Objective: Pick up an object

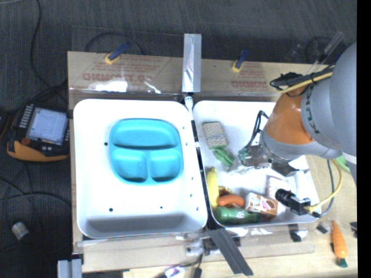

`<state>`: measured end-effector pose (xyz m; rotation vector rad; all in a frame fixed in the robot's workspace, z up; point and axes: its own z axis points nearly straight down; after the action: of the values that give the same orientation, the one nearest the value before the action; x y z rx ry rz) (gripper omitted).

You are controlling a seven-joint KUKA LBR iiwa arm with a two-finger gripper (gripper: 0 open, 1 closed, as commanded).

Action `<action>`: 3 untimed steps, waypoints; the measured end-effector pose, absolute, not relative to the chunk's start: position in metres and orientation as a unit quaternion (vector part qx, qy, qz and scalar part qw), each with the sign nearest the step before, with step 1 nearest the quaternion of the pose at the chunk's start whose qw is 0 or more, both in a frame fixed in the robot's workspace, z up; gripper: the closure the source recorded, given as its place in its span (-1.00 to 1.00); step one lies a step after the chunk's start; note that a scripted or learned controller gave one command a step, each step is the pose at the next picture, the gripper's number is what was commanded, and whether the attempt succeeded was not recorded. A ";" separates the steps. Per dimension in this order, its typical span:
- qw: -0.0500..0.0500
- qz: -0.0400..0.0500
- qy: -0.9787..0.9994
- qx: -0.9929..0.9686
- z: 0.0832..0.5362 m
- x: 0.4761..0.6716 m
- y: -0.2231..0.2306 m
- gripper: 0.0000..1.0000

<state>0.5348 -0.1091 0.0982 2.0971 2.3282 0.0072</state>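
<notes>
My gripper (248,156) hangs low over the middle of the right bin (243,110), reaching in from the right. Just to its left lies a green leafy toy (223,155), close to the gripper or touching it; I cannot tell which. A tan patterned block (213,133) lies further back on the left. Along the bin's left wall is a yellow banana (213,183). At the front lie an orange carrot (231,200), a dark green cucumber (238,216) and a small brown and white carton (261,204).
The left bin (93,172) holds a blue divided plate (145,149). Another orange carrot (338,245) lies outside the bins at the front right. A handheld device (40,131) sits on the floor to the left.
</notes>
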 end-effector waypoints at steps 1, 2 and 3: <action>0.004 0.002 0.743 0.669 0.098 0.535 -0.109 -1.00; 0.003 0.001 0.671 0.742 0.089 0.563 -0.098 -1.00; 0.000 -0.003 0.659 0.752 0.183 0.561 -0.029 -1.00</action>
<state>0.5612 -0.0291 0.1827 2.3625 2.0708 -0.0087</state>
